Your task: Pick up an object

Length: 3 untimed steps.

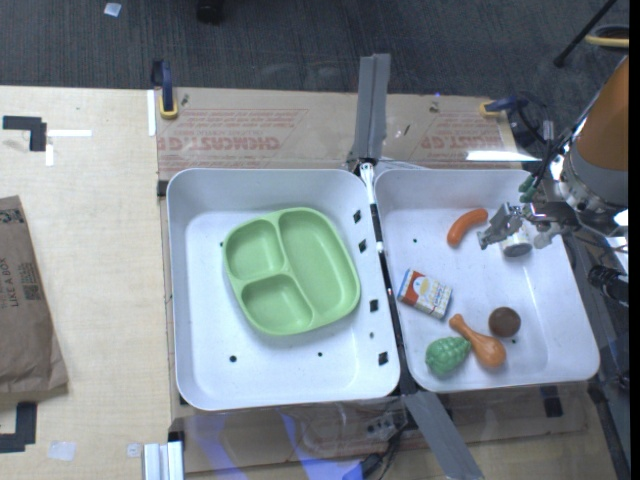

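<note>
The left white bin [190, 298] holds a green three-compartment plate [291, 269]. The right white bin [560, 308] holds an orange sausage-shaped toy [466, 225] near its far wall, a small printed carton [425, 294] toward the middle, and along the near side a green bumpy toy [446, 356], an orange gourd-like toy [479, 343] and a brown ball [504, 321]. The gripper [503, 230] hangs just right of the sausage toy; whether it is spread or pressed together is unclear. The arm [605, 138] is cut off at the frame edge. The bins sit on cardboard [260, 133] over a pale wooden bench [90, 268]; dark carpet [300, 18] lies beyond.
</note>
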Each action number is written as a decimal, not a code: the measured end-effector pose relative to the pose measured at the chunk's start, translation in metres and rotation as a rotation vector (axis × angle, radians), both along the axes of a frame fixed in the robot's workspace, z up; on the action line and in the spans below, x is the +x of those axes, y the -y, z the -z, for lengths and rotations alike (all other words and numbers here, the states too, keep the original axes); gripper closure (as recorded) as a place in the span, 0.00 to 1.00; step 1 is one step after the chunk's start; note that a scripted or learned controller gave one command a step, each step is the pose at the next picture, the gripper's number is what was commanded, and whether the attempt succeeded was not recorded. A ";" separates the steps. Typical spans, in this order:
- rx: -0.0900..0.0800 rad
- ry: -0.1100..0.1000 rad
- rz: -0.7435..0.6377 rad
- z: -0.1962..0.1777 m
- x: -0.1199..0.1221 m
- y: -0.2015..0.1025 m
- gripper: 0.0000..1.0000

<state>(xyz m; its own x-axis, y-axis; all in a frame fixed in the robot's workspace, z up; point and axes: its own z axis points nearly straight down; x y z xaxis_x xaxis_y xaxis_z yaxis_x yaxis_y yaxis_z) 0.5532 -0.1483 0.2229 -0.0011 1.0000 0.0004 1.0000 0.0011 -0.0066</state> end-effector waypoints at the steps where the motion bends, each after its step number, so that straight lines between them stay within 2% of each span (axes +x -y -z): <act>1: 0.000 0.002 -0.024 0.088 0.056 0.017 0.00; 2: 0.001 0.004 -0.066 0.133 0.106 0.012 0.00; 3: -0.001 -0.007 -0.067 0.128 0.104 0.015 1.00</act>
<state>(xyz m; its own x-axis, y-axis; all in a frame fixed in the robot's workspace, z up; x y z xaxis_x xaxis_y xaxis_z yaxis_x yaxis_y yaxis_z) 0.6573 -0.1630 0.0945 -0.0685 0.9977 -0.0006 0.9976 0.0685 -0.0134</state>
